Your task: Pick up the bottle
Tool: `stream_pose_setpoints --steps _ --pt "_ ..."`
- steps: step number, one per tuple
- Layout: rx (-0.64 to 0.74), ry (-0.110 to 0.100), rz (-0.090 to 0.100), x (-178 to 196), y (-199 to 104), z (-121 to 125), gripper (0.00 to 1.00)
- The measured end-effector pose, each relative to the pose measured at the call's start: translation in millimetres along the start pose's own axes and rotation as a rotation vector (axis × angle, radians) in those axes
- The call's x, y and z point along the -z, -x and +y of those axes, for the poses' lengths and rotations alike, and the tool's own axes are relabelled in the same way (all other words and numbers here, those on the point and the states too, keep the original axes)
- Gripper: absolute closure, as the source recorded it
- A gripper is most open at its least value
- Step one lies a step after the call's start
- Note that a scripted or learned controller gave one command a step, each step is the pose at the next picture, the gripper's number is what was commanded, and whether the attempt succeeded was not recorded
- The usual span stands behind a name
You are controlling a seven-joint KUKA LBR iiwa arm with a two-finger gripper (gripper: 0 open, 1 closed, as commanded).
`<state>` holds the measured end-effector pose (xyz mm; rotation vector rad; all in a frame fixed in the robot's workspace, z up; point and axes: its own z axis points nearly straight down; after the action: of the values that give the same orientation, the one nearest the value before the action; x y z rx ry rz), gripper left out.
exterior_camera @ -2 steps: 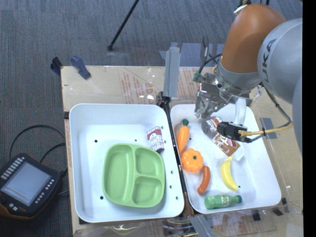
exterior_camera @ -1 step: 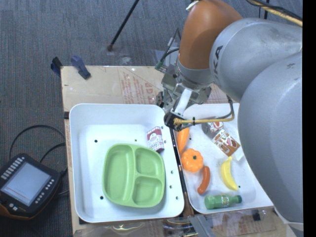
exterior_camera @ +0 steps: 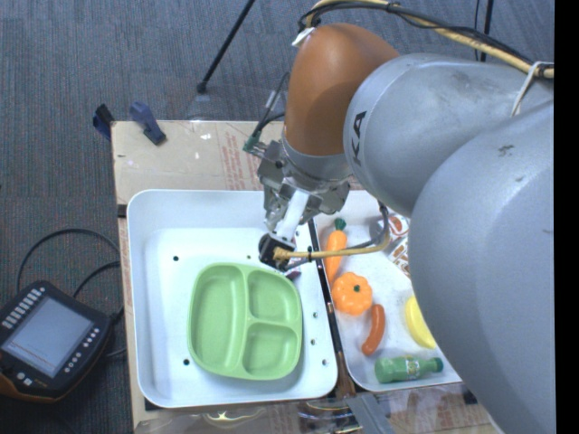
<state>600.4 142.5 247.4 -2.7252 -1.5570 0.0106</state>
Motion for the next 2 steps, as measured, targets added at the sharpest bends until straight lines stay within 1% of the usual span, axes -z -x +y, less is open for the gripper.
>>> stream_pose_setpoints --steps 1,2 --pt "-0.028 0.001 0.001 27.4 -64.1 -82.3 1.0" --pt "-0.073 0.001 -0.001 44.7 -55.2 -106.3 1.0"
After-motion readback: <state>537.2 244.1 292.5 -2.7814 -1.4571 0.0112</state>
